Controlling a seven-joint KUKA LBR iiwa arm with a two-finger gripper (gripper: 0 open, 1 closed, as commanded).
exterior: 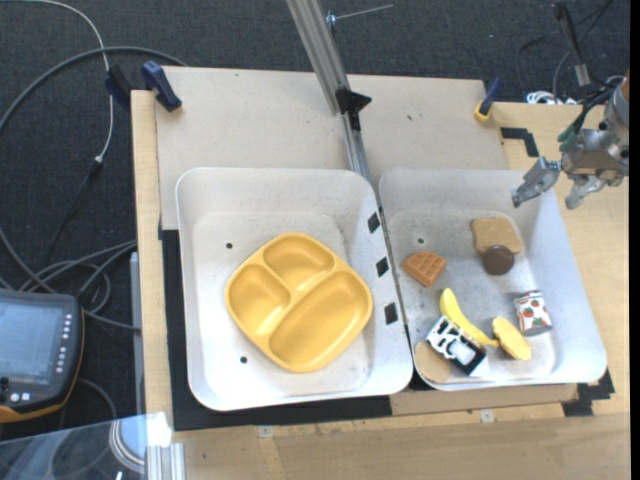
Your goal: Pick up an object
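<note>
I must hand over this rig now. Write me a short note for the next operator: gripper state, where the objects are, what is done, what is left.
Gripper: open, holding nothing, above the right bin's far right edge.
Right bin: waffle, bread slice with a brown round piece at its near edge, banana, small carton, yellow slice, black-and-white item.
Left bin: yellow divided plate.
Done: nothing picked yet.
Left: descend, grasp one object, lift.
</note>
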